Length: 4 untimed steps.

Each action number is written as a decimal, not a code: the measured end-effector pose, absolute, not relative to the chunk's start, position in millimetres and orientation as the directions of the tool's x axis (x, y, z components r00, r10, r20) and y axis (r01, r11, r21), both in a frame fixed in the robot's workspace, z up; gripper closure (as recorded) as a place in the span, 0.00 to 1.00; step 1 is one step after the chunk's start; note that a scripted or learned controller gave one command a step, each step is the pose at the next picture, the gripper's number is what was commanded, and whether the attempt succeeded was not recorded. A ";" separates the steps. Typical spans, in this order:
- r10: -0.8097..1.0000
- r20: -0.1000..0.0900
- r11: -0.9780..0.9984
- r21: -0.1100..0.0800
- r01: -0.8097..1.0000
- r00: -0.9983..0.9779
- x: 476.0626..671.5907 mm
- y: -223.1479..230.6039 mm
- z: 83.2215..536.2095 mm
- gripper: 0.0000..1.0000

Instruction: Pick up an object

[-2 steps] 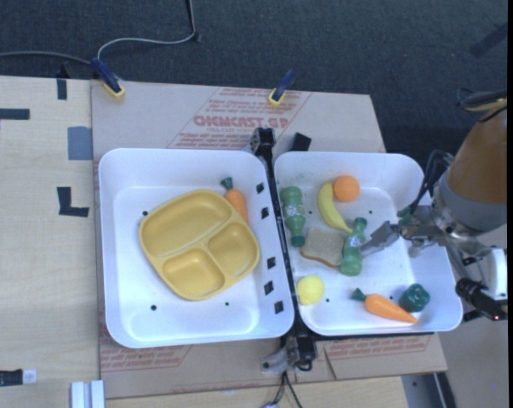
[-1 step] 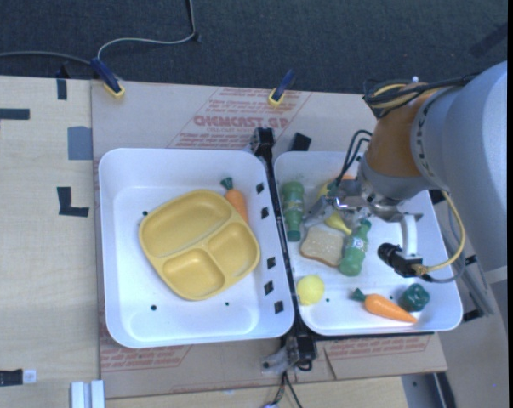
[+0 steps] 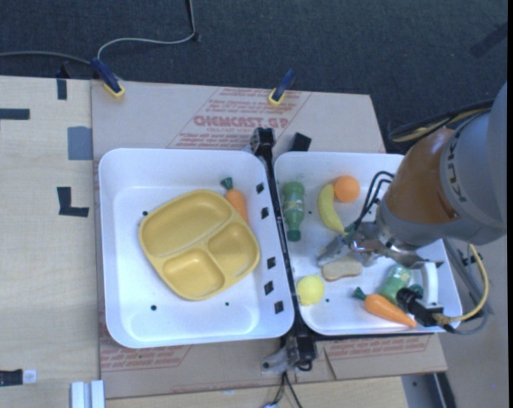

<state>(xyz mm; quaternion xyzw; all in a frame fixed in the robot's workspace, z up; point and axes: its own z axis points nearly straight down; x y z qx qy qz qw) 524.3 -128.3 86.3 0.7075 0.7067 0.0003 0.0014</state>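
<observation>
The end effector [image 3: 339, 249], fingers looking spread and gripping nothing, hangs just above the bread slice [image 3: 341, 269] lying left of the lower carrot [image 3: 387, 308]; likely light, stiff plastic, best pinched across its thin edges.

One fixed camera watches me from above the desk [image 3: 35, 228], tilted so it looks down at a slant, with the dark carpet [image 3: 324, 24] along the top of its view. It stands far enough back to take in the left bin [image 3: 120, 253] and the right bin [image 3: 384, 161] whole, plus the cardboard sheet [image 3: 230, 121] under them. My arm [image 3: 447, 185] enters from its right edge.
</observation>
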 end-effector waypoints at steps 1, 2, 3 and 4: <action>1.000 0.000 0.002 -0.001 1.000 -0.002 581.1 -105.1 99.4 0.00; 1.000 -0.001 0.001 -0.002 1.000 -0.001 634.2 -115.9 98.5 0.00; 1.000 -0.002 0.003 -0.003 1.000 -0.003 634.2 -115.4 107.9 1.00; 1.000 0.000 0.003 0.001 1.000 -0.003 643.1 -35.2 184.5 1.00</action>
